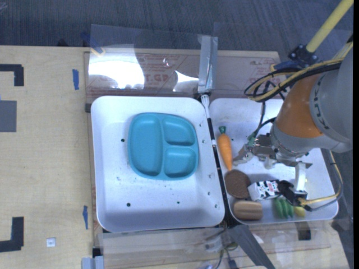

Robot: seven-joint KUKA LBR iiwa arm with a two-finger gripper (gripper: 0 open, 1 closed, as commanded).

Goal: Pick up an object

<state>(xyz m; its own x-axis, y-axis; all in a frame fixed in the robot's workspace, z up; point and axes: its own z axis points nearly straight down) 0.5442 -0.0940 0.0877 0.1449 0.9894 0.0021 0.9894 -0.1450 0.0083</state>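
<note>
the carrot (225,151) is lying along the left wall of the right bin (331,203), green top pointing far, and it is looking like the most reachable pick among the toys there. near of it a brown round piece (237,183) is sitting, touching or almost touching a tan bread roll (247,209) at the near edge, with a small black and white carton (263,190) just to their right and a green piece (283,208) further right. the gripper (259,150) is hanging over the middle of this bin, just right of the carrot, and i cannot tell how it is set, since the wrist and cables are covering much of it; nothing is visibly being held. the left bin (106,195) is holding a blue divided tray (163,145). the risk, as i am judging it, is that the carrot is hugging the wall, so a descent could be striking the divider or rolling the carrot away. the crowded near corner could also be causing a nudge rather than a grip.
</note>
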